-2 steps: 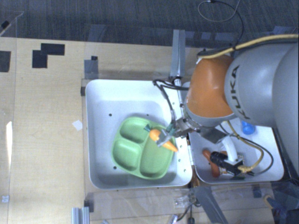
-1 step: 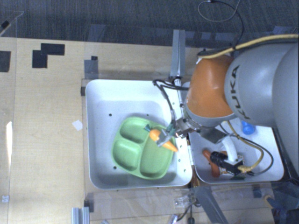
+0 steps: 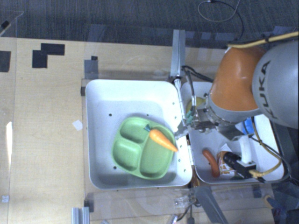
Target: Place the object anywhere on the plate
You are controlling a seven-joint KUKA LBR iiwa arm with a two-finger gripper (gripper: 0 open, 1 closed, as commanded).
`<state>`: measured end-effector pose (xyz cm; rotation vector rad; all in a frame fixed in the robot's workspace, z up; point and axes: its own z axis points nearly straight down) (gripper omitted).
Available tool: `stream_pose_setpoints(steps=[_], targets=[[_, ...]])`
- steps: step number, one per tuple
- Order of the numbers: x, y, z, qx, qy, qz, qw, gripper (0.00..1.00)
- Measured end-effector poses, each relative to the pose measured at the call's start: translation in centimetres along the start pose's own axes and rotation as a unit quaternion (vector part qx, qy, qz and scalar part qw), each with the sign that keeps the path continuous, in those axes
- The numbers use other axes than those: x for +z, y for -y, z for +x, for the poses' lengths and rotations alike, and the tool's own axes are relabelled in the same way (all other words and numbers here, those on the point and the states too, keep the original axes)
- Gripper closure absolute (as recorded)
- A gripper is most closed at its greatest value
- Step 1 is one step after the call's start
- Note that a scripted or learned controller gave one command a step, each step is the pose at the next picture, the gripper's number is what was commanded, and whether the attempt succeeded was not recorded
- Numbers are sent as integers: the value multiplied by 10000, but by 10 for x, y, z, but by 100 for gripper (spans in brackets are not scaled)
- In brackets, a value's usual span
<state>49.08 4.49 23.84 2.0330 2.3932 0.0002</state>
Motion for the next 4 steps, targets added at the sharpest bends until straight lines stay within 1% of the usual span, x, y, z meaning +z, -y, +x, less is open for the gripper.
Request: stream_pose_setpoints(steps=[1,2,3,4], targets=[[44,-21,-3,707,-4,25,9975,0],[44,-21,-3,709,-4,24,9975,0],[48,-53,-82,1265,3,11,9920,0],[57,-49,-86,1322,0,18,9912,0]])
